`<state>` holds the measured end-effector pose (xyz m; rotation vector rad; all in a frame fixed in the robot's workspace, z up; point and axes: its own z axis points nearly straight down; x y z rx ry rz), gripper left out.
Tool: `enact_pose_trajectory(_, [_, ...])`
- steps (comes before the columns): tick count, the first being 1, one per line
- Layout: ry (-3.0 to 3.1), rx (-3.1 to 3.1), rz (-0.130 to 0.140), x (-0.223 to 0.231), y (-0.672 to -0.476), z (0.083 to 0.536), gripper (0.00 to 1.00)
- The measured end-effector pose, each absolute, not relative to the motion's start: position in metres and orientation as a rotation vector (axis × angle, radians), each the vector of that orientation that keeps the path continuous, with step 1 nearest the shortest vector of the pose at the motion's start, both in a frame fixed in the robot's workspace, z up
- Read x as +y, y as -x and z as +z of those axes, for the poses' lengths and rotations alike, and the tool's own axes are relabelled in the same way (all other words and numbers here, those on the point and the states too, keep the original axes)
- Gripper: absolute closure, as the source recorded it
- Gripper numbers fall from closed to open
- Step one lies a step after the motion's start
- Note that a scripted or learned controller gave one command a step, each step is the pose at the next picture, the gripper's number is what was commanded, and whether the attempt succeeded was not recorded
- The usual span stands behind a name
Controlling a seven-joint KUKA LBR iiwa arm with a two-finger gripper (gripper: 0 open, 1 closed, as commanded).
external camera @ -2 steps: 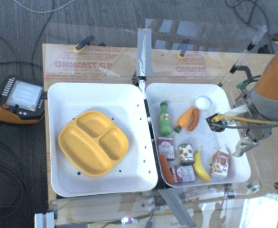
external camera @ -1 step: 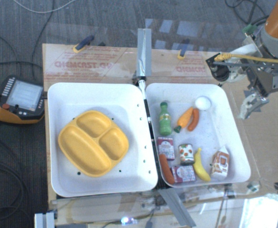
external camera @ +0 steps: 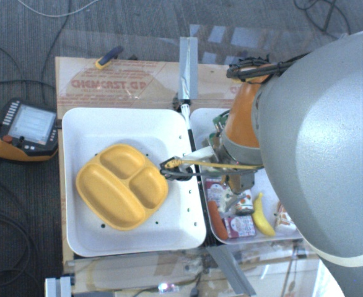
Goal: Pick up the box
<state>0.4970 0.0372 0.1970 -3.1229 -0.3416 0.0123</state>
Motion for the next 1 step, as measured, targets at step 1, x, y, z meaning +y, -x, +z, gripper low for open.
enact_pose_trajectory(1, [3.125, -0.337, 0.004, -0.0104, -0.4846, 0.3667, 0.00])
